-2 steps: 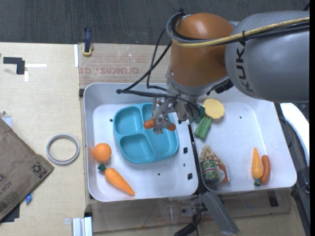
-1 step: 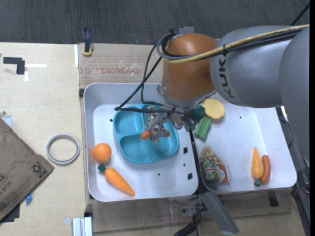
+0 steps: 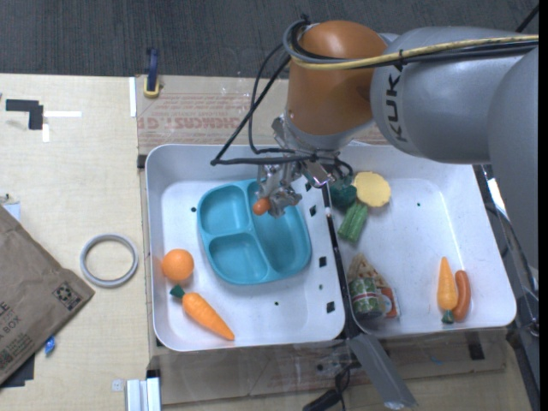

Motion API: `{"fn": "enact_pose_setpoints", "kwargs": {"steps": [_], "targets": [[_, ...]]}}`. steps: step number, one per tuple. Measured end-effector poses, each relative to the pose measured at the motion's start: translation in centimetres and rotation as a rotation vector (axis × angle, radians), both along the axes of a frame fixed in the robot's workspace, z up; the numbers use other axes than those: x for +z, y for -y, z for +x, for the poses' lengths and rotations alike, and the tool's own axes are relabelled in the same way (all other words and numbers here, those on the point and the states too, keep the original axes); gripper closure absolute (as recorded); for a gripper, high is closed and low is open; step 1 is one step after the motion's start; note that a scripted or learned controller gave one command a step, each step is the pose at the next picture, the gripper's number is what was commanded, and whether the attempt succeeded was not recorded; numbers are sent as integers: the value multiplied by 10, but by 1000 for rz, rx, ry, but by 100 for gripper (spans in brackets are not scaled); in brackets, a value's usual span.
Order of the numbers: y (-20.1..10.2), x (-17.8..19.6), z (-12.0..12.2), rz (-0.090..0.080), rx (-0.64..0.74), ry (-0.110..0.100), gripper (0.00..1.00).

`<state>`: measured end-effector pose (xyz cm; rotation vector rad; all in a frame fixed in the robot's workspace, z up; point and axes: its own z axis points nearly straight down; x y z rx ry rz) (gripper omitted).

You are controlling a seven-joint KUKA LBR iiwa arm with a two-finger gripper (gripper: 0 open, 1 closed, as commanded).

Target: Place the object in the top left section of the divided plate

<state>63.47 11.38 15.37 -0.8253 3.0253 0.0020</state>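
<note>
Gripper point(image 3: 276, 197): above the right part of the divided plate, fingers closed on a small orange object point(image 3: 260, 205).
Small orange object: between the fingertips, over the plate's upper right section (too small to name it more exactly).
Divided plate point(image 3: 248, 264): blue, three sections, in the left bin point(image 3: 171, 315).
Left bin: also an orange point(image 3: 178, 265) and a toy carrot point(image 3: 204, 313), both beside the plate.
Right bin point(image 3: 419, 315): a yellow piece point(image 3: 373, 189), a green vegetable point(image 3: 352, 220), a can point(image 3: 372, 294), a carrot point(image 3: 446, 288).
Bench: a tape ring point(image 3: 110, 259).
</note>
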Motion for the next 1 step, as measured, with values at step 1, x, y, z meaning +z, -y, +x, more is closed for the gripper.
{"fn": "enact_pose_setpoints", "kwargs": {"steps": [1], "targets": [[72, 39, -1, -1, 153, 2, 100]]}}
